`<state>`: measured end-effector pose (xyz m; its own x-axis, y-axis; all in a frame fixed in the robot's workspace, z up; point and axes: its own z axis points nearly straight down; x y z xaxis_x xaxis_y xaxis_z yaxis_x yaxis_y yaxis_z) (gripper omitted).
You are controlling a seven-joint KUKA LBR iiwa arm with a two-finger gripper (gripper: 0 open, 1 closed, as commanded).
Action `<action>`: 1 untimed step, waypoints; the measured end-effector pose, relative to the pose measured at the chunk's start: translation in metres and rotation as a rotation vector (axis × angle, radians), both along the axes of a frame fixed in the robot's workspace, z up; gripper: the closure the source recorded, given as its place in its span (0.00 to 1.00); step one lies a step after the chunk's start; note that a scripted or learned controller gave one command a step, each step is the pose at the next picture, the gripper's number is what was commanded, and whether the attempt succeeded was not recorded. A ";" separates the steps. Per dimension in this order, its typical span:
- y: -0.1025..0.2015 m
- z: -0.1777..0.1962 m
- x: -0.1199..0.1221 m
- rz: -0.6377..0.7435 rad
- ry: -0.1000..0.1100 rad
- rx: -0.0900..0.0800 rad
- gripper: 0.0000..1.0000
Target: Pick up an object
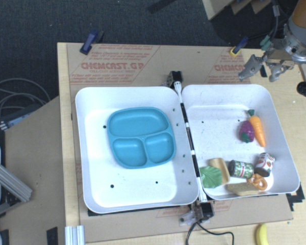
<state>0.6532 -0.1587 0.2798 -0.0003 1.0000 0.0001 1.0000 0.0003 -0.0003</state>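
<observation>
the left bin [92, 188], down and well left of the gripper [262, 68], carries a blue divided plate [141, 137]. the right bin [214, 98] lies just below the gripper. the gripper hangs over the bench beyond that bin's far rim, fingers spread apart, nothing between them. well below it, a carrot [257, 128] touches a purple vegetable [247, 131]; farther down sits a small can [240, 168].

blue tray [141, 143] in left bin [92, 137], toys in right bin [214, 101], gripper [262, 68] above
</observation>
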 end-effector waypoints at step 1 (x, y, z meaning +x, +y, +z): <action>-0.030 -0.159 -0.046 0.000 0.002 0.000 0.00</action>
